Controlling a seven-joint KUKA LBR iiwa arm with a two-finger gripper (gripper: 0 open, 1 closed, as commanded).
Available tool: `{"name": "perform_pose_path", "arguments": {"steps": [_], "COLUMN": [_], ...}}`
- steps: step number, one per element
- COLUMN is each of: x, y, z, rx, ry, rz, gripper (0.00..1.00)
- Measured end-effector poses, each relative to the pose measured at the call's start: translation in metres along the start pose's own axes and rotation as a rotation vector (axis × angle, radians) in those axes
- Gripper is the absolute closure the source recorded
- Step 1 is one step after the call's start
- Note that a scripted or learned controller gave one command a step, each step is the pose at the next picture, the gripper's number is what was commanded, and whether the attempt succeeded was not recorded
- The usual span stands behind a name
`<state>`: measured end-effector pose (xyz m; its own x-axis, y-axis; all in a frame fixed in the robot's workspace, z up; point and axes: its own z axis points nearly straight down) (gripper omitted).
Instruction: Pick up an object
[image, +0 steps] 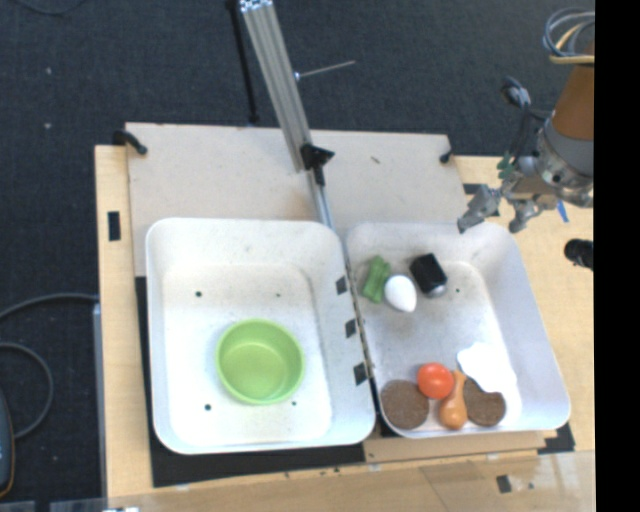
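The gripper (500, 212) hangs over the back right corner of the right bin (535, 320), its fingers (474, 216) apart w/ nothing between them, above the rim rather than over any item. The task names no particular object, so the nearest candidates are the black block (429, 273), the white egg (401, 294) and the green piece (375, 279), bunched together at the bin's back left, well apart from the gripper. Main risk, I'd judge: those three sit touching or nearly so, so fingers coming down on the egg could clip the block or nudge the green piece, and the egg (smooth, rounded) could squirt out sideways. The front cluster is tighter yet: red tomato (434, 380), orange carrot-like piece (455, 408), two brown discs (405, 403) and a white lump (487, 367) crowd the front rim, leaving little room for fingers. The egg's long axis runs roughly back-left to front-right; the carrot piece's runs front to back, fat end toward the front. The left bin (180, 300) on the tabletop (115, 190) holds a green bowl (260, 361), upright, standing alone, though prob too wide for an easy grip.
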<state>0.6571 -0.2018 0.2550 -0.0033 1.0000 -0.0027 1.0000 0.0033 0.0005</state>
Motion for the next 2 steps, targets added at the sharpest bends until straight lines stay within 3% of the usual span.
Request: {"name": "perform_pose_path", "arguments": {"steps": [1,2], "x": [0.0,0.001], "y": [0.0,-0.008], "z": [0.0,0.045], "rx": [0.001,0.004], "ry": [-0.001,0.0], "rz": [-0.001,0.003], "gripper": [0.0,0.0]}}
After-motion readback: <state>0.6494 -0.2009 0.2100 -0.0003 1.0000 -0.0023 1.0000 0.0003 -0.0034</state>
